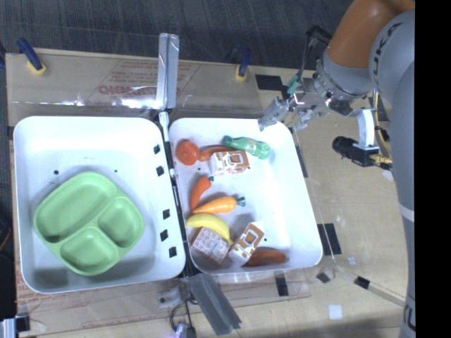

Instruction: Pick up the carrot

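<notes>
While claw (280,116) hovers at bin corner, carrot (215,205) lies apart (mid-bin).

Smooth grey KUKA arm (398,90) is showing a rounded orange band (359,20) above the wrist. Small silver-grey metal two-finger gripper (276,117) is carrying thin dark cables and a teal-green fitting at its base.

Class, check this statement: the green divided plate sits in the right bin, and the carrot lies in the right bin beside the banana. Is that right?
Not quite. The camera view shows the green divided plate in the left bin, not the right one. The rest stands: the carrot lies in the right bin beside the banana.
</notes>
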Controlling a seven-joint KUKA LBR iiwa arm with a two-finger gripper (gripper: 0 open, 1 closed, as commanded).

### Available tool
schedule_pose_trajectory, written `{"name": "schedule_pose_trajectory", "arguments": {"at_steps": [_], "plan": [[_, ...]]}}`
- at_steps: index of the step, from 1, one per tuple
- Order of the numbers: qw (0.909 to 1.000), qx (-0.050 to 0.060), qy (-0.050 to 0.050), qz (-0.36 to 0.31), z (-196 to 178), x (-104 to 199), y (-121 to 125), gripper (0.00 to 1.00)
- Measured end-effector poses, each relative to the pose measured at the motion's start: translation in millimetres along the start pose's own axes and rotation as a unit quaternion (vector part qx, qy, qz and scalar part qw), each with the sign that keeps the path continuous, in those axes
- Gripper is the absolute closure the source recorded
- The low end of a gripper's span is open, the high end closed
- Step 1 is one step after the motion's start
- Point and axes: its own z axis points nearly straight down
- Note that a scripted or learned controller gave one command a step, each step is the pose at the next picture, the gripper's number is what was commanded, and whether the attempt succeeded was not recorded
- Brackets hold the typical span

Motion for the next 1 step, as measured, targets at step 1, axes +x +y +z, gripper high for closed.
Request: {"name": "schedule_pose_trajectory", "arguments": {"at_steps": [1], "plan": [[0.9998, 0.000, 0.000, -0.020, 94.2, 28.4, -52.8, 0.00]]}}
